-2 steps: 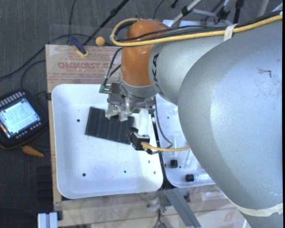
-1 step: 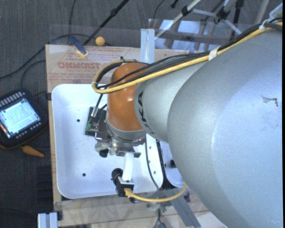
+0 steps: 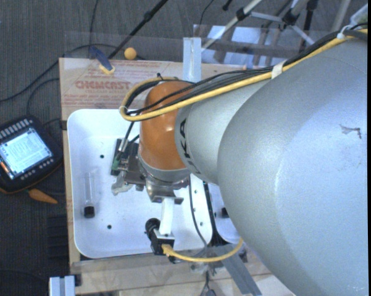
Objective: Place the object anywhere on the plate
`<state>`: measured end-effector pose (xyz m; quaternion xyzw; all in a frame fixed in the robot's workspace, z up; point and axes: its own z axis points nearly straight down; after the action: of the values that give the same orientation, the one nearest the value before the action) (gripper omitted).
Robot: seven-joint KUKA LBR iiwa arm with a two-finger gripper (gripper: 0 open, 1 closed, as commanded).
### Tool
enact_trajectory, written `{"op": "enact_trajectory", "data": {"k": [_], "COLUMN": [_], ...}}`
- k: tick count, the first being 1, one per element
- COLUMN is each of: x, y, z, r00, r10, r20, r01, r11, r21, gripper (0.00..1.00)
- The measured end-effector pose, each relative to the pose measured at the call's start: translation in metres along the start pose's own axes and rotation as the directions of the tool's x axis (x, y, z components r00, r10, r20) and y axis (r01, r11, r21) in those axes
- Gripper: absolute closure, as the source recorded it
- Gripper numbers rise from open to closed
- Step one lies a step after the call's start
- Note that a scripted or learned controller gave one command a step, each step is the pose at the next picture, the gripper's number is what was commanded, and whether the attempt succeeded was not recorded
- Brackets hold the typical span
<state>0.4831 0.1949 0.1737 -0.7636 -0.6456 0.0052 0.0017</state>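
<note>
A clear tube with a black cap (image 3: 88, 194) lies lengthwise on the floor of the left white bin (image 3: 86, 134), close to its left wall. My gripper (image 3: 119, 184) hangs low over the middle of this bin, just under the orange wrist band (image 3: 162, 134), a short way right of the tube and apart from it. The big grey arm covers the gripper's right side and most of the right bin.
Two small dark specks (image 3: 102, 157) dot the left bin's floor. A cardboard sheet (image 3: 105, 85) lies behind the bins, with a yellow ball (image 3: 130, 53) and a blue-handled tool (image 3: 101, 58) near it. A lit control pendant (image 3: 21, 153) sits on the floor at left.
</note>
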Motion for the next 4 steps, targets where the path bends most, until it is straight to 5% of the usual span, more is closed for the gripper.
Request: {"op": "enact_trajectory", "data": {"k": [4], "x": [0.0], "y": [0.0], "z": [0.0], "r00": [1.0], "r10": [0.0], "r20": [0.0], "r01": [0.0], "r11": [1.0], "r21": [0.0], "gripper": [0.0]}}
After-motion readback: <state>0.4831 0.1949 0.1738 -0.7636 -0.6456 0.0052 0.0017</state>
